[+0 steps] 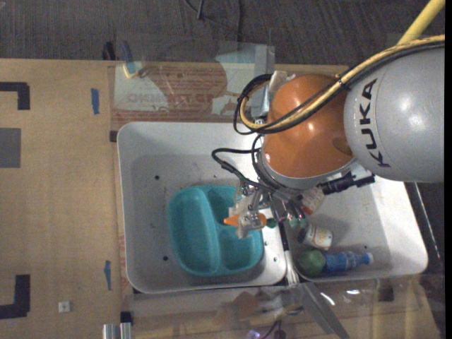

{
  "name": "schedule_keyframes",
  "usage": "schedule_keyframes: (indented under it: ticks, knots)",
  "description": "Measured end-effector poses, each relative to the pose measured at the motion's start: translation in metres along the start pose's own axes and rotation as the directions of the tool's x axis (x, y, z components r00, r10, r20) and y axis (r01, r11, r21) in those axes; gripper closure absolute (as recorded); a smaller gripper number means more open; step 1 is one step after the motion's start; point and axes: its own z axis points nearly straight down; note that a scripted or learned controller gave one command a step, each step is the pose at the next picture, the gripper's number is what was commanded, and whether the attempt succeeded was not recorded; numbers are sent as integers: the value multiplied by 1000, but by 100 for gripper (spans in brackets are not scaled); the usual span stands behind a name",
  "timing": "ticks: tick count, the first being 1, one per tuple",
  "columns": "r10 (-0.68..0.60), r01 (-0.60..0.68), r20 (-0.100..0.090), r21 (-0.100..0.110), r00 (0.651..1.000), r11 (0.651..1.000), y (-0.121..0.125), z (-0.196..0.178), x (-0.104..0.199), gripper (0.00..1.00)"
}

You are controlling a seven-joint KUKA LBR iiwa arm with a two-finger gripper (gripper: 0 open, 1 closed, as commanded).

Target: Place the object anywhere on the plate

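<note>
Item: teal divided plate (pixel 201 235), left bin (pixel 138 189). Item: gripper (pixel 248 219), over the plate's right rim, fingers closed on a small orange object (pixel 233 221), as far as you can judge. Step in hand: placing. Your next move calls for lowering slightly, releasing over a compartment, then lifting clear. Right bin (pixel 395 232): bottle (pixel 346 261), green ball (pixel 311 262), jar (pixel 318 236).

bare white bin floor left of and above the gripper (pixel 248 216), teal plate (pixel 205 233) beneath it, bottle (pixel 345 261) and jar (pixel 317 236) crowding its right
</note>
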Motion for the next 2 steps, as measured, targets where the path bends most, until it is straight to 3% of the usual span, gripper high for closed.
schedule_keyframes:
  ticks: [1,2]
  knots:
    - [1,-1,0,0,1000,1000,0,0,0,0]
    - [-18,18,4,0,1000,1000,12,-11,-6,0]
